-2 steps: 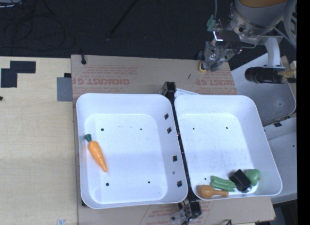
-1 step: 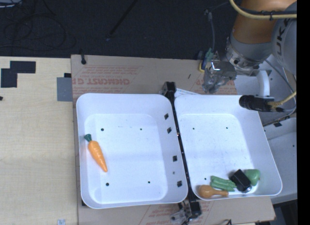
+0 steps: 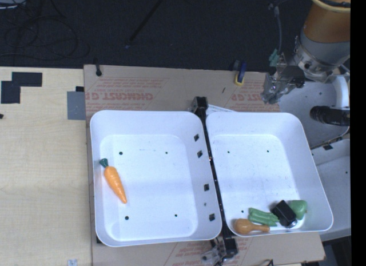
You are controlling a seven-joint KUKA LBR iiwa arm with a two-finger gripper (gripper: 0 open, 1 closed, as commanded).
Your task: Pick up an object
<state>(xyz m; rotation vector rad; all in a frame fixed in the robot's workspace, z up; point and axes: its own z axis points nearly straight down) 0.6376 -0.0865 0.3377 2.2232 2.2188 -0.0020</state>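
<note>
The grey two-finger gripper [image 3: 273, 92] hangs beyond the right white plastic bin [image 3: 306, 145]; whether it is parted, I cannot tell. Probably best to descend squarely over the lone orange plastic carrot [image 3: 115, 184], avoiding the crowded corner

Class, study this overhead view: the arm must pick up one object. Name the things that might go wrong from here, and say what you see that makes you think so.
1. The green pods, black block and orange gourd crowd one corner of the right bin, so the hand may snag two things or hit the wall.
2. The carrot lies near the left bin's wall, leaving little room on that side.
</note>
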